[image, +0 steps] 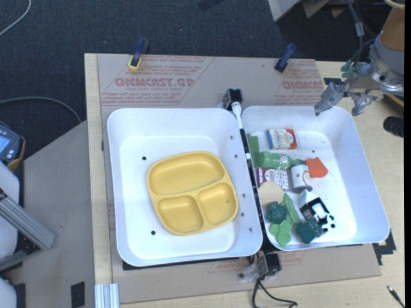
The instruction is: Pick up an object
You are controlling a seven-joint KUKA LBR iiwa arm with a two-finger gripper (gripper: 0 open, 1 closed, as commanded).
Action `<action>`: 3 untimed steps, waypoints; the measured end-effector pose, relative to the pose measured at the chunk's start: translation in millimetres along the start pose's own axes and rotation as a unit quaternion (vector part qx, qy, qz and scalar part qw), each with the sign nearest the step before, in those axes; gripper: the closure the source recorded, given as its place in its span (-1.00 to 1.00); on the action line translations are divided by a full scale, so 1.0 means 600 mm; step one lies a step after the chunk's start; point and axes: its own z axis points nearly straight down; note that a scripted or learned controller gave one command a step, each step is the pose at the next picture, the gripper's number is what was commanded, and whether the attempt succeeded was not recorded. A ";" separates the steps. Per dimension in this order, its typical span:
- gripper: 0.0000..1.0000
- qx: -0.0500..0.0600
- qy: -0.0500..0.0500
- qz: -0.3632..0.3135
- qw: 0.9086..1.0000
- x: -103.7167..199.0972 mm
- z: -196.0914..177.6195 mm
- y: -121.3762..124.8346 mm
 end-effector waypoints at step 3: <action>-1.00 -0.003 -0.001 -0.001 1.000 0.012 0.169 0.001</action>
